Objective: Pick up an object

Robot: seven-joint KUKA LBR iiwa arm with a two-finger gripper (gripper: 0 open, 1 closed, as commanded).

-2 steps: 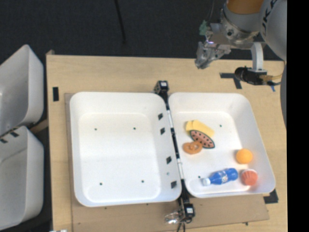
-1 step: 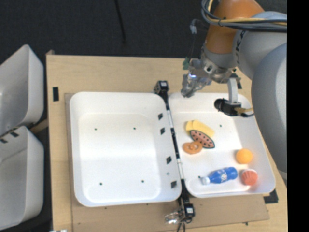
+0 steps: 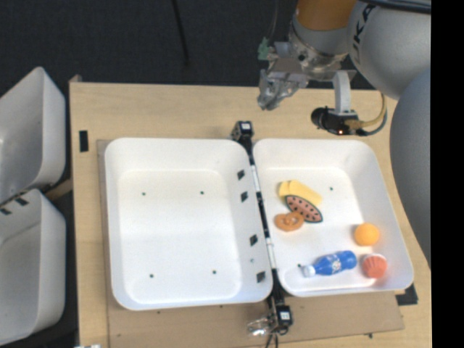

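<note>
Pale wooden worktop [image 3: 167, 111], seen from above at a slant. Two shallow white bins sit directly on it, side by side, rims meeting down the middle: the left bin [image 3: 174, 230] toward 9 o'clock, the right bin [image 3: 341, 169] toward 3 o'clock. A black far clip [image 3: 242, 130] marks the seam at 12 o'clock, a near clip [image 3: 281, 315] at 6 o'clock. Bare wood frames the bins, widest at 12 o'clock.

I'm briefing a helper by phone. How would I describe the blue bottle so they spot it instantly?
In the right-hand white bin, look along the near edge. The blue bottle lies on its side, white cap pointing left. It is the only blue thing; the orange ball and reddish ball beside it are round.
</note>
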